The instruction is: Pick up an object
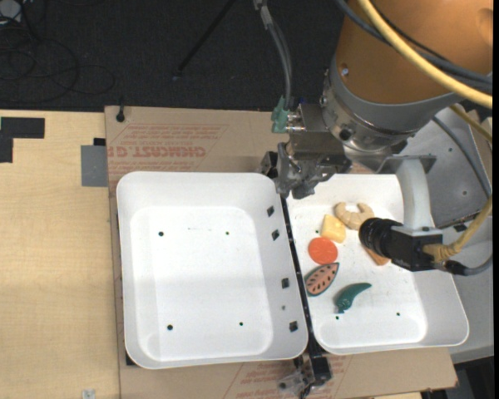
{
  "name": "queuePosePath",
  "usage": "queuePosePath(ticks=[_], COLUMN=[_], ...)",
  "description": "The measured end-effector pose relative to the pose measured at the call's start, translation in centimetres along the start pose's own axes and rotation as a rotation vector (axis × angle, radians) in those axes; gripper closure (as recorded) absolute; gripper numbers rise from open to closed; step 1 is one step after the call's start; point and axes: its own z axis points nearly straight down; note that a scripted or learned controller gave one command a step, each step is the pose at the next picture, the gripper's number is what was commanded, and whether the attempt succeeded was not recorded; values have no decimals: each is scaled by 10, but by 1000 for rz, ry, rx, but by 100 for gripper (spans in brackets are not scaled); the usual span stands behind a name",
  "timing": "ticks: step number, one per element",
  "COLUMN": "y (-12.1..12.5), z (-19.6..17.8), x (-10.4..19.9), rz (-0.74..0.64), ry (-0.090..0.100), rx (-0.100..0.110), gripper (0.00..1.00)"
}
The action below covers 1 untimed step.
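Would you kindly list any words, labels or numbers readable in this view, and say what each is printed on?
Red print on the cardboard sheet behind the bins, upside down and mirrored from this camera: too blurred to quote with confidence.
More red print on the cardboard's front edge: too small and cut off to read.
Nothing legible on the left bin, the right bin or the toys.

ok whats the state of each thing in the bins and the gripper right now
gripper: over the far left corner of the right bin, nothing seen between its fingers
orange disc: flat on the bin floor
yellow piece: lying just beyond the disc
watermelon slice: lying flat near the divider
green pepper: lying on its side
beige ring: lying flat, partly hidden
left bin: sits level
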Motion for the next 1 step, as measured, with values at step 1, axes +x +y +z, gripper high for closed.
queuePosePath(ticks=[1], y=[0], z=[-43], x=[45], rz=[2], ry=[-4], rx=[11], gripper=[100])
